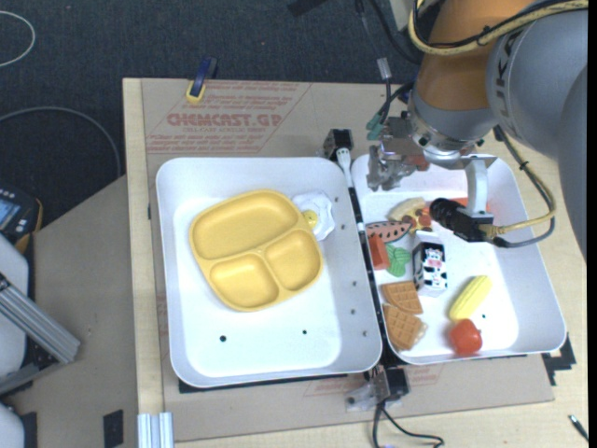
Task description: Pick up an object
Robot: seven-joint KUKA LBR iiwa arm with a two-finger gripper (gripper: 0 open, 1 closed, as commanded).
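1. Arm point(504, 54): grey with an orange band, reaching in from the right, over the upper part of the right bin.
2. Gripper point(390, 168): at the upper left corner of the right bin point(532, 287), pointing down, near the divide between the bins. Whether the fingers are spread or closed cannot be told; nothing is seen between them.
3. Left bin point(177, 250): white, shallow. Holds a yellow divided plate point(254, 248) with three compartments, lying roughly in the middle, and a fried-egg toy point(315, 215) touching the plate's upper right edge.
4. Right bin, contents, all lying loose below the gripper:
 a. tan bread-like piece point(403, 210), just below the gripper;
 b. red-orange block point(378, 246) near the left wall;
 c. green piece point(400, 260) just beside the block;
 d. black-and-white cow toy point(430, 266) right of the green piece;
 e. two waffle pieces point(402, 312) by the left wall, lower down, touching each other;
 f. yellow corn cob point(469, 296), tilted, right of the cow toy;
 g. red tomato point(466, 338) just below the corn cob.
5. Bench point(233, 119): a brown board with red lettering beneath both bins.
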